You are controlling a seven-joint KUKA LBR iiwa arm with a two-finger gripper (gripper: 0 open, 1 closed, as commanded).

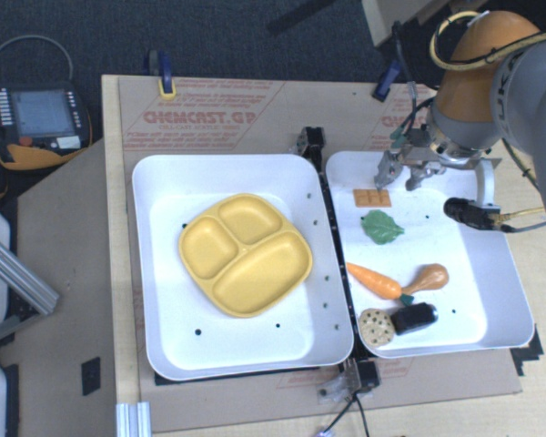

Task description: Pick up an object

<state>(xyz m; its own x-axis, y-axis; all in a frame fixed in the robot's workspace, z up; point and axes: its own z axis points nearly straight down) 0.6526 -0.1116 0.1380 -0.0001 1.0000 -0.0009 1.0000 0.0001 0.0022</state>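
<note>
Seen from above at a slant, the grey arm with its orange band reaches in from the right, its two-finger gripper (399,173) poised over the far left corner of the right-hand shallow white bin (491,285); whether the pincer is spread or pressed together cannot be told from this angle, and nothing shows between its tips. Just beside the gripper, toward the near side, lies a small flat tan cracker (372,198), and just beyond that a crumpled green leaf-shaped toy (382,228). Nearer the front of the same bin rest an orange toy carrot (375,280), a brown toy drumstick (425,279) touching the carrot's end, a round speckled cookie (375,327) and a small black block (412,318). The left-hand white bin (164,244) holds a yellow plastic three-compartment plate (246,254) lying flat near its middle.
</note>
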